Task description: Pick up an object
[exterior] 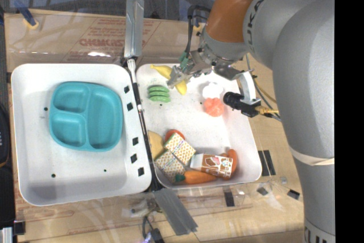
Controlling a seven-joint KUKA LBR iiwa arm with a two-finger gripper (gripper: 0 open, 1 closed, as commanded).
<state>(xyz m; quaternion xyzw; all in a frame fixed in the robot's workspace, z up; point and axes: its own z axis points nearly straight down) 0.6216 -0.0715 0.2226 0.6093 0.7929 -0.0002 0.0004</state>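
Observation:
My gripper [177,75] reaches down into the far left corner of the right bin [245,128], right over a yellow banana [161,71]. The banana's one end pokes out to the left of the gripper, and another yellow part [181,87] shows just below it. The gripper's body hides the middle of the banana. A green ridged toy [159,93] lies just left of and below the gripper. A pink lump [213,106] and a white piece [211,90] lie to the gripper's right.
Along the right bin's near side lie two waffle crackers [181,149], a carrot [196,177], a brown and white carton [213,164] and a pale yellow piece [154,144]. The left bin [28,179] holds a teal divided plate [87,115]. The arm's bulk covers the bench's right side.

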